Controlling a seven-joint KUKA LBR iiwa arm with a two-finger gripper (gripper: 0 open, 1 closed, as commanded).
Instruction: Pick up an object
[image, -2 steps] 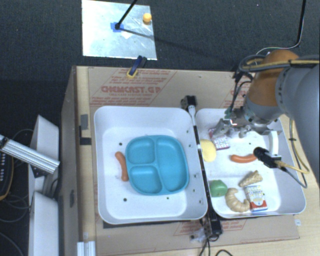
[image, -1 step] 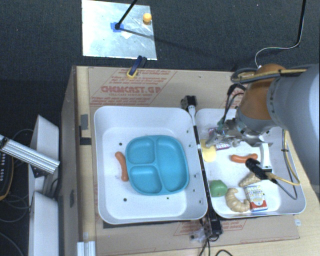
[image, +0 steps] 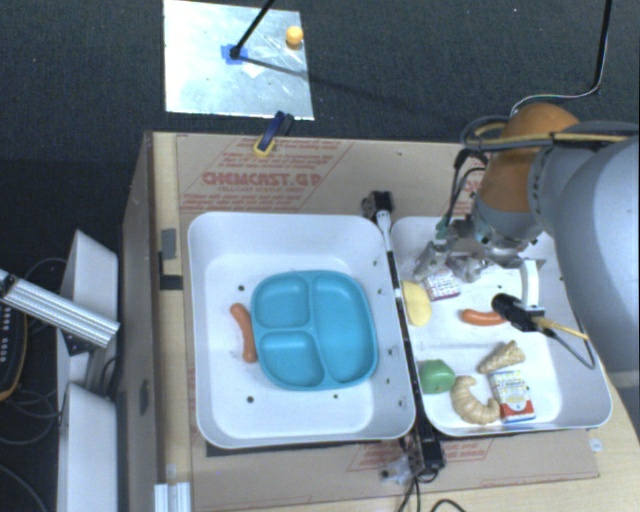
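Pink-labelled packet (image: 443, 289) in the right bin (image: 598, 400), upper-left area, lies directly under the gripper (image: 452, 262), just right of the yellow lemon-like piece (image: 416, 304); can't tell the claw's state, nothing visibly grasped.

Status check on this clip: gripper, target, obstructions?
Gripper low in right white bin, over small pink-white packet; nothing seen held. Pale yellow lemon-shaped toy close beside.

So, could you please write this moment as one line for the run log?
pincer: low in right bin, over small pink packet | nothing seen held | left bin: blue tray, sausage
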